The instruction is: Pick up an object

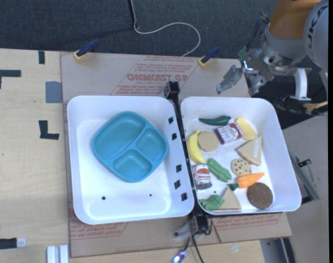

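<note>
- Camera view: the grey arm with an orange band enters at the upper right of the frame; its end effector (238,76) hangs above the table, just beyond the far rim of the right shallow white bin (280,133), fingers spread and pinching nothing.
- That bin holds toy food: a yellow plastic banana (195,147), an orange carrot (249,179), a green pepper (214,120) and a round brown cookie (259,195).
- In the left white bin (78,147) lies a blue divided plastic plate (130,146).

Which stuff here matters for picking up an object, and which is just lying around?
For the job: gripper, banana, carrot, soup can, cookie.
Lying about: blue plate, clamps, white cable.
</note>
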